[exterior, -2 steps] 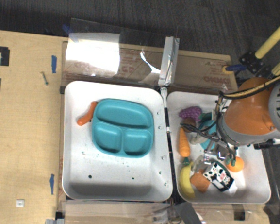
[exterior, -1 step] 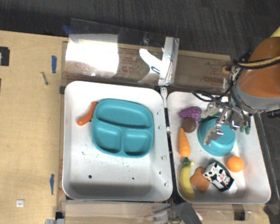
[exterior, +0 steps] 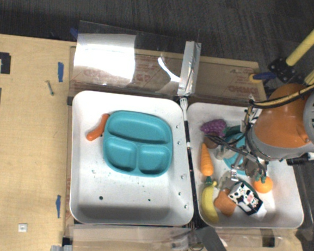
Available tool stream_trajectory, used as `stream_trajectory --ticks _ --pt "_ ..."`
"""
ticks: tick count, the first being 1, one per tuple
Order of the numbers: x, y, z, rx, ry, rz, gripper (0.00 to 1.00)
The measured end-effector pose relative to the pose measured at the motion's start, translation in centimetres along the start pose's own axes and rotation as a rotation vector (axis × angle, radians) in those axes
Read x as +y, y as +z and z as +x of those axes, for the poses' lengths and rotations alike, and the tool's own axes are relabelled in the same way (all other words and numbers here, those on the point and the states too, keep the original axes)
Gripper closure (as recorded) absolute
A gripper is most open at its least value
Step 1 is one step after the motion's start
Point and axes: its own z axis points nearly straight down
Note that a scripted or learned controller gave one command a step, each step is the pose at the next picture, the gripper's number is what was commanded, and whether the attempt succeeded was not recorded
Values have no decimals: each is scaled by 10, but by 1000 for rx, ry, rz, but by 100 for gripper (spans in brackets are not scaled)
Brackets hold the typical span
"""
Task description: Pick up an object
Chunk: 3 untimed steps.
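My gripper [exterior: 241, 169] hangs low over the middle of the right bin [exterior: 291, 213], below the orange wrist band. Toys crowd around it. Purple grapes [exterior: 215, 126] lie to its upper left and an orange carrot [exterior: 206, 160] to its left. A yellow banana [exterior: 209, 202] and a brown piece [exterior: 225, 203] lie to its lower left. A black-and-white spotted block [exterior: 245, 199] sits just below it, and a small orange fruit [exterior: 264, 184] to its right. Part of a teal object [exterior: 234, 138] shows beneath the wrist.
The left bin [exterior: 80, 186] holds a teal divided plate [exterior: 138, 142] with an orange sausage [exterior: 97, 128] at its left edge. A raised ridge [exterior: 185, 152] separates the two bins. The arm's body covers the upper right of the right bin.
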Motion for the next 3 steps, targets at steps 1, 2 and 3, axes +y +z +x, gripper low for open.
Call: stream_trajectory --ticks 1,2,3 --pt "-19 -41 26 4 -557 -1 0" --pt "12 0 -7 0 -624 0 0" --pt "15 -14 -11 -17 -623 0 100"
